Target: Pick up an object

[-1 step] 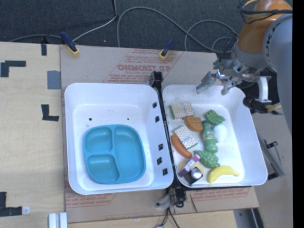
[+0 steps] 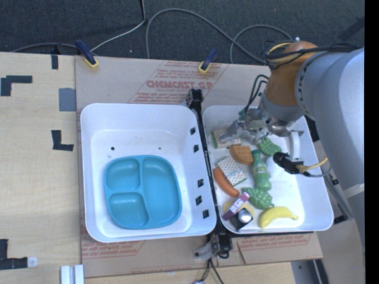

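Right bin (image 2: 317, 215) holds toy food (a banana (image 2: 277, 216) too); gripper (image 2: 251, 136) fingers' state unclear.

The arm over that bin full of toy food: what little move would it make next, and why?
Probably a short, straight drop. The gripper hangs over the upper part of the right bin, just above the brown bread-like piece and green vegetable, with nothing seen held. The pieces lie crowded, so going straight down seems likeliest to catch one.
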Robot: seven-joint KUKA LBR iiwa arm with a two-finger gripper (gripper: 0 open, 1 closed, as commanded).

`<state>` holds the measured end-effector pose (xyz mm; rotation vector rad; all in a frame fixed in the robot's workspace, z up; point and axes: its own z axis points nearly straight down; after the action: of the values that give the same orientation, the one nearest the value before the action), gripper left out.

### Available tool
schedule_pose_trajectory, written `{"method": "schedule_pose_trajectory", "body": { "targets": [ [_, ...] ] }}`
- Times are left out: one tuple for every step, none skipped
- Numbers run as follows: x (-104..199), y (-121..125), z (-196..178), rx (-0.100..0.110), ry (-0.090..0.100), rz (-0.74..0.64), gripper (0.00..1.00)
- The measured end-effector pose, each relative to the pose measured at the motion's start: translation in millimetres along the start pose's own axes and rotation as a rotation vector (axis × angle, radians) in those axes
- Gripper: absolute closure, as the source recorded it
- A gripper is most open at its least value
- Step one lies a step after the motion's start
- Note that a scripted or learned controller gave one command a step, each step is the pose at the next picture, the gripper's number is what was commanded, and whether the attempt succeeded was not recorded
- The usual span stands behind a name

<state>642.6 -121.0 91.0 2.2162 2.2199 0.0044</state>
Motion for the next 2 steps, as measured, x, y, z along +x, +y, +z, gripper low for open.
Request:
{"method": "schedule_pose_trajectory", "body": {
  "targets": [
    [17.4,-34.5,4.4,0.002,0.000,0.001,0.00],
    [-4.0,-11.7,4.8,0.006,0.002,-0.002,0.00]
  ]
}}
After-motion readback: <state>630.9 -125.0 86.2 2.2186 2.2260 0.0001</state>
